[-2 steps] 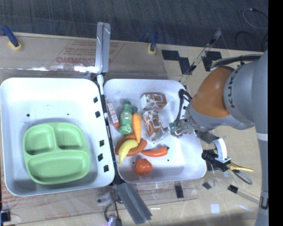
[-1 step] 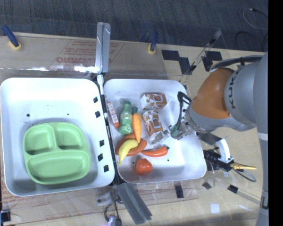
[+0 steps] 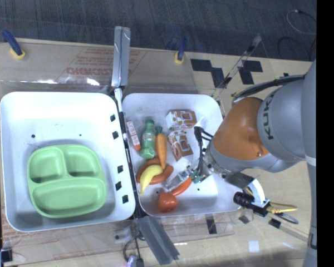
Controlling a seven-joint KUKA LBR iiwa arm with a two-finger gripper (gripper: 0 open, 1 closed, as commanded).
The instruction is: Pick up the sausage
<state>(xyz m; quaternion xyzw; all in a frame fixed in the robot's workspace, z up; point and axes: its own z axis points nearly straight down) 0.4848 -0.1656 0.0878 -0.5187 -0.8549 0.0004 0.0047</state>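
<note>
The reddish-brown sausage (image 3: 162,174) lies in the right bin (image 3: 211,196), curved against a yellow banana (image 3: 148,176). My gripper (image 3: 188,177) is low in that bin, just right of the sausage. Its tip is over a short orange-red piece (image 3: 181,187). The view does not show anything clearly held. The grey arm with its orange band (image 3: 239,138) covers the bin's right side.
The right bin also holds a carrot (image 3: 161,149), a green bottle (image 3: 148,139), two brown-and-white cartons (image 3: 180,132), a small red packet (image 3: 133,136) and a red tomato (image 3: 167,202). A green divided plate (image 3: 67,182) lies in the left bin (image 3: 22,110).
</note>
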